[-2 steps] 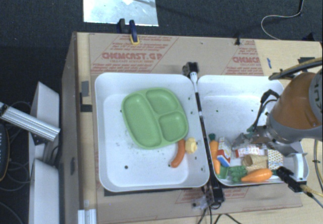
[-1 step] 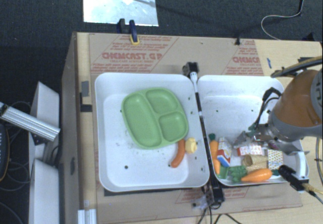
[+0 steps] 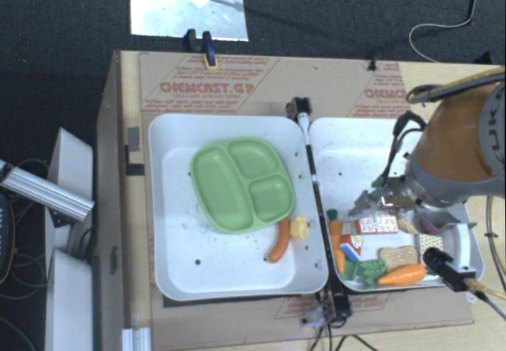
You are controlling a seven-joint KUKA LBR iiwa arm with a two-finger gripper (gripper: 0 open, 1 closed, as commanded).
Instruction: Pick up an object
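Note:
My gripper (image 3: 376, 201) hangs low over the right bin (image 3: 356, 152), above the pile of toy food in its near half. Just below it lies a red and white box (image 3: 376, 224). A small orange carrot (image 3: 336, 232) lies to the left of the box by the bin's left wall. Along the near wall lie a larger carrot (image 3: 403, 275), a green piece (image 3: 370, 269), a blue piece (image 3: 351, 258) and a tan cracker (image 3: 398, 255). I see nothing held in the gripper.
The left bin (image 3: 178, 262) holds a green divided plate (image 3: 241, 183), an orange sausage (image 3: 278, 243) and a small yellow piece (image 3: 300, 228). A black bar (image 3: 312, 175) runs between the bins. The arm's grey and orange body (image 3: 466, 152) covers the right bin's right side.

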